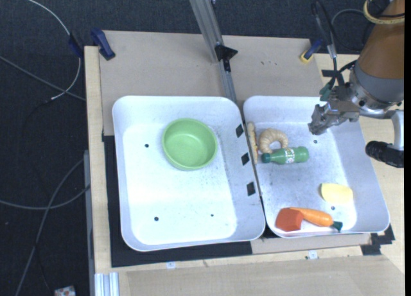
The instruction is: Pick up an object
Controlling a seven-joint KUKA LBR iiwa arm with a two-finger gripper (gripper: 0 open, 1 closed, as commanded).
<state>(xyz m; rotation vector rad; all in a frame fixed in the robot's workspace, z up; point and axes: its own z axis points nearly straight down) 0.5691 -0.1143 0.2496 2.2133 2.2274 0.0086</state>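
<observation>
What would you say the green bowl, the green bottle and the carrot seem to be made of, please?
The green bowl looks like moulded plastic: one even pale green, smooth, softly matte. The green bottle also looks plastic, slightly glossy, with a white label band. The carrot appears to be a toy, probably plastic or rubber, uniformly orange with a dark green tip. None is certain from looks alone.

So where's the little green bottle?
The green bottle lies on its side in the right bin, near that bin's left wall, right beside the tan curved toy. The gripper hangs above and to its right.
</observation>
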